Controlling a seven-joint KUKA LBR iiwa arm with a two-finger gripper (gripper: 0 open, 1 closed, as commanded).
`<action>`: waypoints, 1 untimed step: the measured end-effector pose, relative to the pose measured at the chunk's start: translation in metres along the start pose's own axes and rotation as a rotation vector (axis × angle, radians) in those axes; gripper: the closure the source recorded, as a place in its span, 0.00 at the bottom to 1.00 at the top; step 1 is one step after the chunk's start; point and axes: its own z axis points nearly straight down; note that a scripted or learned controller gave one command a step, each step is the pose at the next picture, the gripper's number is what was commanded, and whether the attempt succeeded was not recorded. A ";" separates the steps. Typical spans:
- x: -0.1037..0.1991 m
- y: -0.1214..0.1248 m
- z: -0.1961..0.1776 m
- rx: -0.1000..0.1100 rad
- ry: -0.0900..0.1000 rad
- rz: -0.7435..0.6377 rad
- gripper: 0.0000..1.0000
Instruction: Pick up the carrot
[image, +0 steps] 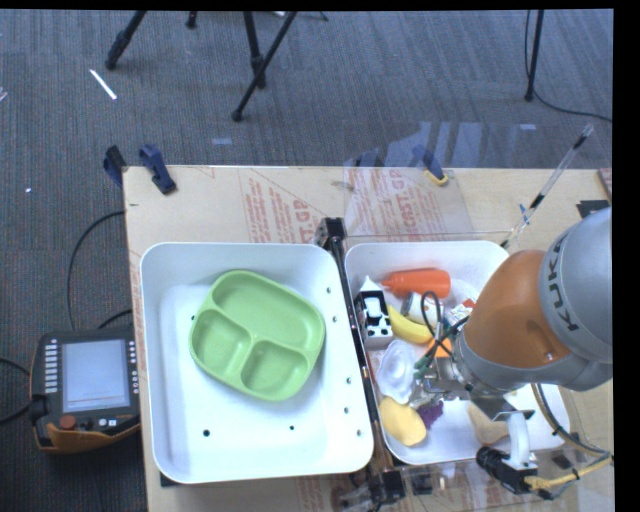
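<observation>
Camera view is showing you the carrot (417, 281) lying untouched in the right bin (482, 249), the claw (428, 378) hovering nearby, its state impossible to tell.

- Two shallow white bins side by side on a cardboard-topped bench (300, 195): left bin (165, 400), right bin (470, 250).
- In the left bin, a green divided plate (258, 335) with three sections, lying near the middle.
- In the right bin, a yellow banana (408, 326) near the centre, with a small black-and-white box (374, 313) just to its left.
- Nearer the front of that bin, a yellow lemon-like fruit (403, 422), with something small and purple (430, 410) just beside it.
- On the floor left of the bench, a handheld control pad (88, 388) with a screen.
- A blue clamp (157, 168) at the bench's far left corner.
- Tripod legs (255, 55) on the grey carpet beyond.
</observation>
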 end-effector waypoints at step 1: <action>0.050 0.062 -0.101 -0.005 0.000 0.077 1.00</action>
